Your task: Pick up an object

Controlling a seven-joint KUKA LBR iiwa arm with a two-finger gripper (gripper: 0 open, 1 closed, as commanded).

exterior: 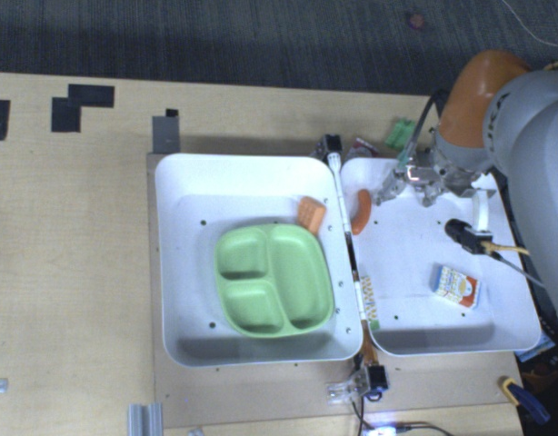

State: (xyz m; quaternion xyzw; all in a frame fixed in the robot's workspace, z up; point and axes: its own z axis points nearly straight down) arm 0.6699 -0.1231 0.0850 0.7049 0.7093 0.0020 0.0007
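Observation:
My gripper [408, 191] hangs low over the far end of the right bin [415, 330], open, its two metal fingers spread with nothing between them. An orange sausage-shaped toy [361, 210] lies just left of the gripper, against the bin's left wall and apart from the fingers. A small white and orange carton [455, 285] lies flat toward the right side of the same bin. In the left bin [184, 243] rests a green divided plate [274, 278], and an orange wedge [311, 213] sits at its far right corner.
The ridge where the two bins meet [352, 262] runs between them. A green object [399, 134] and small clamps sit on the bench behind the right bin. The arm's grey body covers the bin's far right corner.

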